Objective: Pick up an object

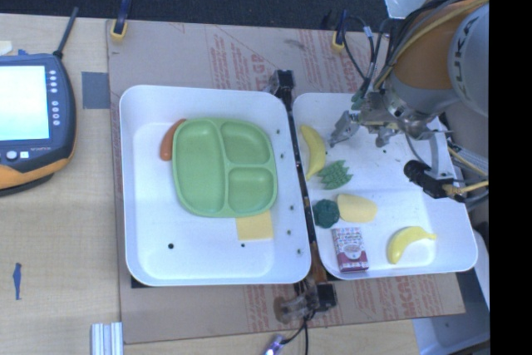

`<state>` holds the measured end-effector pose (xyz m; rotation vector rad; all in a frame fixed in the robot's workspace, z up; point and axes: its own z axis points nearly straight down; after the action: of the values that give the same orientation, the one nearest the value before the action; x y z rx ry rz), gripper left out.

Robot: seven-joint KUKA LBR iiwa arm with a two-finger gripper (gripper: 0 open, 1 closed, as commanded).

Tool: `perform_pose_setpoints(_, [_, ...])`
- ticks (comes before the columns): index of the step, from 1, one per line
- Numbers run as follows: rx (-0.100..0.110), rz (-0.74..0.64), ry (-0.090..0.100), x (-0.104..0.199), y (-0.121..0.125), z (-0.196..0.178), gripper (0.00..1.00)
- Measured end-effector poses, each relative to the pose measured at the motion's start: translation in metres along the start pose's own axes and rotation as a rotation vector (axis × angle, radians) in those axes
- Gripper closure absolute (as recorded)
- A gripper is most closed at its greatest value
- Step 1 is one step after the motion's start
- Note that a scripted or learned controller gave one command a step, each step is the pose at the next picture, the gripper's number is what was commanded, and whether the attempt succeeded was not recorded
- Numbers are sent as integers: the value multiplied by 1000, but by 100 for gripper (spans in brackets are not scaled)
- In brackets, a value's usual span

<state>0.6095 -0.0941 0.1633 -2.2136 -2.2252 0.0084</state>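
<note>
My gripper (362, 133) hangs over the back of the right bin (453, 258), its two grey fingers spread open with nothing between them. In front and to its left lie a yellow banana (314, 150) and a green leafy piece (335, 175). Nearer the front are a dark green broccoli (325, 213), a yellow rounded fruit (357, 208), a second small yellow banana (410, 243) and a red packet (350, 249). The gripper touches none of them.
The left bin (141, 245) holds a green divided plate (224, 166), an orange-red sausage (169, 141) tucked at its left edge and a yellow cheese slice (255, 227). A control pendant (29, 120) lies on the bench at far left. The arm's black cabling (426, 179) overhangs the right bin.
</note>
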Motion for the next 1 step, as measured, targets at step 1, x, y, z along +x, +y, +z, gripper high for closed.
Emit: perform_pose_setpoints(1, [-8,0,2,1,7,64,0])
